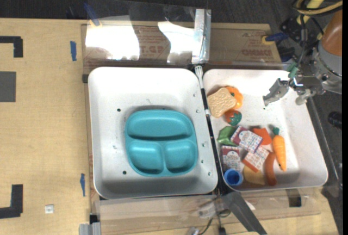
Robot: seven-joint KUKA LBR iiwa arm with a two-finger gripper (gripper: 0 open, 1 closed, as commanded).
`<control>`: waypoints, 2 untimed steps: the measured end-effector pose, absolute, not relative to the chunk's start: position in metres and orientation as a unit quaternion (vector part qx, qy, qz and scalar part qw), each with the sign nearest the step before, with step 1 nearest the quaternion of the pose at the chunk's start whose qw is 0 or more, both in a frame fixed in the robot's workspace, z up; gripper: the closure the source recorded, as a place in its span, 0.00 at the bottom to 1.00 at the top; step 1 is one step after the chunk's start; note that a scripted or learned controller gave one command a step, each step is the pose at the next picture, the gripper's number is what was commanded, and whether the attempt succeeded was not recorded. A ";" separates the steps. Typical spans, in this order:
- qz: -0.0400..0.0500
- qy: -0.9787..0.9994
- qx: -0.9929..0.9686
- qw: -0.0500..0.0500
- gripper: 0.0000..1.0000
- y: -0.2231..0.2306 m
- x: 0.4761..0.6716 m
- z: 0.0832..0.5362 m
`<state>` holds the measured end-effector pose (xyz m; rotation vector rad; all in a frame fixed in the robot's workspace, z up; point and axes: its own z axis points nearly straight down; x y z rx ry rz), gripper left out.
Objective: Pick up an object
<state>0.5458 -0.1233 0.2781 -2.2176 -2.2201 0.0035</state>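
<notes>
The worktop (pixel 38 119) is a light brown board that takes the left and the middle of the frame, with dark floor above it. On it stand two shallow white bins side by side. The left bin (pixel 103 92) is in the centre of the frame and holds a teal divided tray (pixel 161 141), which lies flat with one long compartment above and two smaller ones below. The right bin (pixel 304 147) is at the right of the frame. The grey arm (pixel 329 60) enters from the right edge, near the upper right corner of this bin. Its gripper (pixel 287 92) hangs over the upper right part of the right bin; the two fingers are spread apart and nothing is between them. The objects lie in the left and lower part of the right bin, well apart from the gripper. A round beige cracker (pixel 219 102) is at the upper left, touching an orange piece behind it. An orange carrot (pixel 279 149) lies further right. Small printed packets (pixel 246 148) are piled in the middle. A small blue cup (pixel 232 177) stands at the lower left corner.
</notes>
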 end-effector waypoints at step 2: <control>-0.003 -0.721 -0.693 -0.006 0.00 -0.193 0.498 0.089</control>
